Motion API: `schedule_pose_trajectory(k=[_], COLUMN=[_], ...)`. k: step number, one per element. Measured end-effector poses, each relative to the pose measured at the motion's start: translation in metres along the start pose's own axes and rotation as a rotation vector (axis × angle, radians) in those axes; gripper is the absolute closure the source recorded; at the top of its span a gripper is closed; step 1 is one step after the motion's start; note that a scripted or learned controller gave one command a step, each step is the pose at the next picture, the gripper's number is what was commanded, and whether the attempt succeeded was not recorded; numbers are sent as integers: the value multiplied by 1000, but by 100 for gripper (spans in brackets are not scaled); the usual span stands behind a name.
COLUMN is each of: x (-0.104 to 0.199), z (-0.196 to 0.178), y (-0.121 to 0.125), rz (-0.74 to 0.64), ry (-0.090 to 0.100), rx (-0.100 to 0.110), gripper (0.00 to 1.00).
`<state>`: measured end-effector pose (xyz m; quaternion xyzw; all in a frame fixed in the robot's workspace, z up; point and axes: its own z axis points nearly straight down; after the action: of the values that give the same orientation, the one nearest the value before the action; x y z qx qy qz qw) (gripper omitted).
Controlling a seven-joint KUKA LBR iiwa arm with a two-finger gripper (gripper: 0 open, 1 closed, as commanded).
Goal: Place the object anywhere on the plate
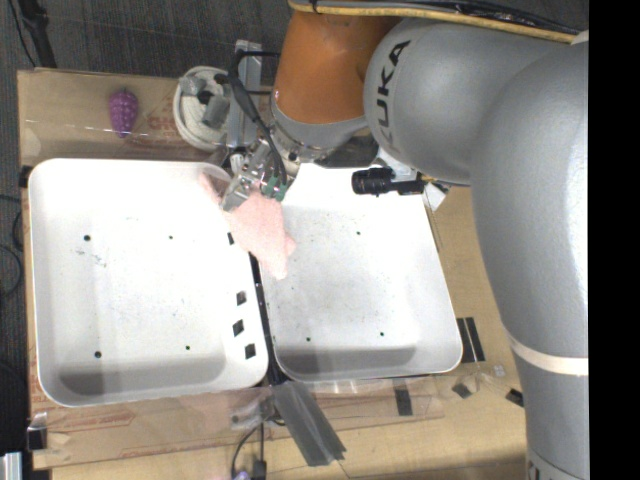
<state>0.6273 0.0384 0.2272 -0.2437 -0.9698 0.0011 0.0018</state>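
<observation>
The gripper [250, 183] hangs over the ridge between the two white bins [130, 268], a pale pink cloth-like object [265, 230] draped from it, apparently pinched at its top so it can be carried, though I cannot tell for certain.

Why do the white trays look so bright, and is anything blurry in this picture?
Camera view: the left bin and right bin glare nearly blank white under strong overhead light; soft shadows gather along their near walls; the pink object looks smeared; the big grey arm looms soft-edged.
</observation>
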Motion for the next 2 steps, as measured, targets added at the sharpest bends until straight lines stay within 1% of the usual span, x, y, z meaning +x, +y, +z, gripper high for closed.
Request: schedule_pose_trajectory(k=[1, 2], x=[25, 45], z=[-5, -6], y=[55, 103], rz=[-406, -496], ry=[-7, -5], rx=[-3, -3], gripper=[100, 100])
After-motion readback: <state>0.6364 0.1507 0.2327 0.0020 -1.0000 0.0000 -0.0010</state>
